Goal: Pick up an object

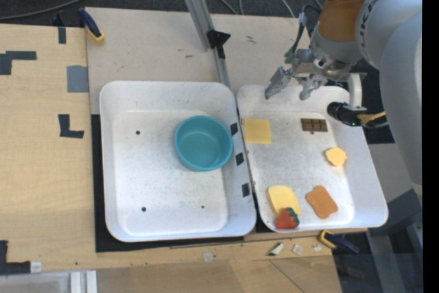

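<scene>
End effector [291, 88] spread — over right bin [363, 168].

On my tabletop [151, 44] two bins sit side by side. The left bin [123, 216] holds a bowl [203, 142] near its right wall. In the right bin [367, 206] lie a flat square [257, 131] at the left, a small bar [314, 125] to its right, a round piece [335, 156] below that, and along the front a wedge [282, 197], a berry [287, 219] and a slab [321, 202]. My pincer [292, 87] hangs over that bin's back edge.
</scene>
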`<move>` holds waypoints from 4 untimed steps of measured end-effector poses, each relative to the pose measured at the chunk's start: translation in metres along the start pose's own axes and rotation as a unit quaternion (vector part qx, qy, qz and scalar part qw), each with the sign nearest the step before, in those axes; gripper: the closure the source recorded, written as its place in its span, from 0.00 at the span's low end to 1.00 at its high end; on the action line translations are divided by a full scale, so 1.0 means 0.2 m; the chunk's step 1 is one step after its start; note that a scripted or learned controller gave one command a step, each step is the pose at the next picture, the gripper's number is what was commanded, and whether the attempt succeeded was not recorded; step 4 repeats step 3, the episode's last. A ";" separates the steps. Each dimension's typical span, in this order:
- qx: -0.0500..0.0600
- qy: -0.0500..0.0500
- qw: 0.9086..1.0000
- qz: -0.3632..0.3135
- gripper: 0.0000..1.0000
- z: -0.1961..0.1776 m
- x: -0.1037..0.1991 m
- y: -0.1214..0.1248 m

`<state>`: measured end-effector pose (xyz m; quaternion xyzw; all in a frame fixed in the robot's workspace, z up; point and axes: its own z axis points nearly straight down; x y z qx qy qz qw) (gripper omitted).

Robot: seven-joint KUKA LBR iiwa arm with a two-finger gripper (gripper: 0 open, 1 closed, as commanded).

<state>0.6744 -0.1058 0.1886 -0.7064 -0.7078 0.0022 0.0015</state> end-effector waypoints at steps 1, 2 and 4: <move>0.001 0.000 1.000 -0.001 0.00 0.22 0.02 0.01; 0.001 0.000 1.000 -0.001 0.00 0.50 0.02 0.00; -0.001 0.000 1.000 -0.002 1.00 0.43 0.03 0.01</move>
